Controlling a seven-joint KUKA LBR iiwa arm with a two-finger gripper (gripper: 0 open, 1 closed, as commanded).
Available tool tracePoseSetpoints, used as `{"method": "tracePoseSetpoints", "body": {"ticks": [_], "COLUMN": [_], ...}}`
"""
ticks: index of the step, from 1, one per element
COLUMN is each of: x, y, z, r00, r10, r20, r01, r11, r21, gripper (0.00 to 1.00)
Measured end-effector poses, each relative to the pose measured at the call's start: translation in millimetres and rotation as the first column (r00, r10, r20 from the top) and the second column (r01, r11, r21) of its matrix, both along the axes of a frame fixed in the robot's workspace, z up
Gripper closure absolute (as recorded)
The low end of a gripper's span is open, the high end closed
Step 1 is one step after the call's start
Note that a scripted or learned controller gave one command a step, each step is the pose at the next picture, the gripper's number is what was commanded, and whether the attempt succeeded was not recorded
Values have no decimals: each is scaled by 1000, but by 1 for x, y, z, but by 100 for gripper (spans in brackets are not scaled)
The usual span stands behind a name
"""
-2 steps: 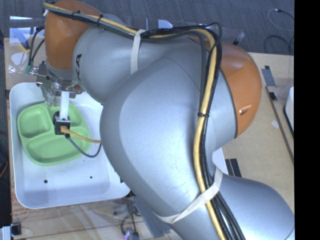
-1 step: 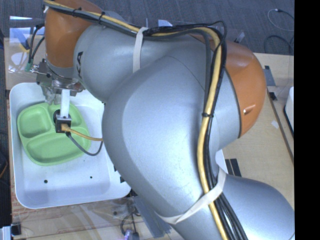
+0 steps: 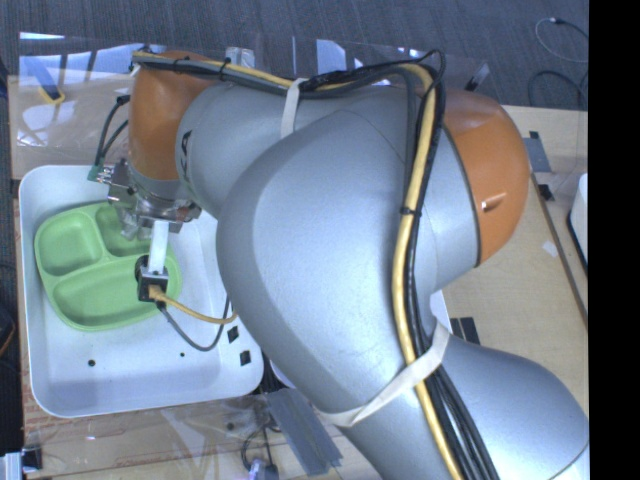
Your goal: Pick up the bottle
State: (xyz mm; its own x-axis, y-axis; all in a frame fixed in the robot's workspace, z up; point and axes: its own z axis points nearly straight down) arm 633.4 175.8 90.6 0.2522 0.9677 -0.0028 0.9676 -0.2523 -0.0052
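My gripper [image 3: 143, 230] hangs low over the left white bin [image 3: 60, 388], right above the green divided plate [image 3: 80, 268] that lies in the bin's far left part. A pale, glassy shape [image 3: 128, 224] shows just under the wrist at the plate's back edge; I cannot tell whether it is the bottle or part of the gripper. A white bracket with a small black block [image 3: 152, 280] hangs from the wrist over the plate's right rim, and a yellow cable trails from it. The grey arm hides the whole right bin and the right side of the left bin.
The arm's grey body and orange joint [image 3: 490, 183] cover the middle and right of the view. The bare front floor of the left bin [image 3: 120, 368] lies below the plate. Wooden bench [image 3: 520, 308] shows at the right, and clear sheeting [image 3: 50, 88] behind the bin.
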Motion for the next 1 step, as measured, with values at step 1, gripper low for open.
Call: {"method": "tracePoseSetpoints", "body": {"ticks": [1], "x": [0], "y": [1], "z": [11], "r00": [1000], "r10": [5], "r20": [-1], "r01": [-5], "r11": [1000], "r21": [0], "gripper": [100]}}
